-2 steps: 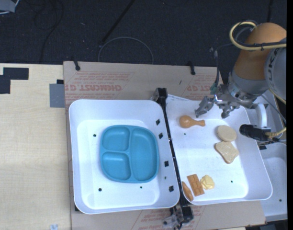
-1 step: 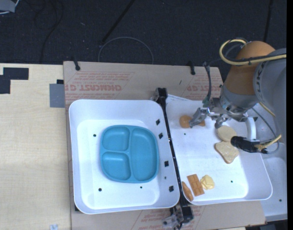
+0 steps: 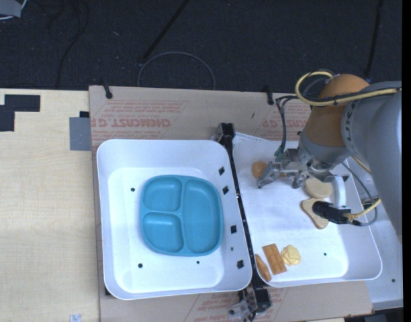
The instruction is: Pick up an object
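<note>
Gripper (image 3: 281,173) hangs low in the right white bin (image 3: 356,267), beside a small brown rounded piece (image 3: 260,169); finger state unclear. Centre over it before closing.

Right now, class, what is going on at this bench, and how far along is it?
A grey robot arm reaches in from the right over the right bin, its gripper low beside a small brown piece near the bin's back. Nothing can be seen between its fingers, so no pick is confirmed. More food-like pieces lie in that bin: tan ones under the arm, orange and yellow ones at the front. The left bin holds a blue divided plate.
</note>
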